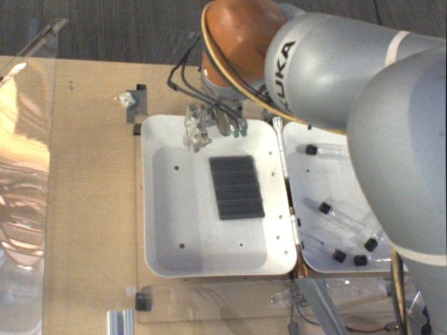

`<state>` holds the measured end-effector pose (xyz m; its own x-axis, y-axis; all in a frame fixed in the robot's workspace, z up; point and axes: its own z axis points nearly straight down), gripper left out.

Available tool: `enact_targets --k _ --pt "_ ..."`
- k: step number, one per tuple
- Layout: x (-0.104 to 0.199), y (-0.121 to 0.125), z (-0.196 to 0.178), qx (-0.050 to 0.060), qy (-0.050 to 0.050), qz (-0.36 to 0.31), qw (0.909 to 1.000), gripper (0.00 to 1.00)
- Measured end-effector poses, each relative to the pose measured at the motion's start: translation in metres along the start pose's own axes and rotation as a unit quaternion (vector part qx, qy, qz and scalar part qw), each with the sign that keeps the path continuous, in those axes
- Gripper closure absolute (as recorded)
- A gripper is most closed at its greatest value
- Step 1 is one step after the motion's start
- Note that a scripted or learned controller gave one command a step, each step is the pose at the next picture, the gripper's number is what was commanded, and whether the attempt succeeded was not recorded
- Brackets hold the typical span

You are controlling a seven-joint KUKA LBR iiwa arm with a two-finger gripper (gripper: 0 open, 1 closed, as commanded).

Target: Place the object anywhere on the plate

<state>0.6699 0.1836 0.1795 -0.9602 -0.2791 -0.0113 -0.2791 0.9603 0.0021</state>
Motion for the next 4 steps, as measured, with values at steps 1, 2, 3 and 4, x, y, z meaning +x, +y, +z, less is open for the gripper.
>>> enact_targets --k 1,2,3,4 --pt "-0.015 0.051 -0.024 -0.001 0.0 -0.306 0.952 1.0" --pt "-0.012 0.039 -0.04 0.0 0.0 -0.022 0.9998 1.0" --pt "-0.014 0.039 -0.054 -0.001 -0.006 -0.022 0.9997 1.0" --pt "-0.015 0.051 -0.099 -0.001 -0.001 -0.305 0.9525 1.0"
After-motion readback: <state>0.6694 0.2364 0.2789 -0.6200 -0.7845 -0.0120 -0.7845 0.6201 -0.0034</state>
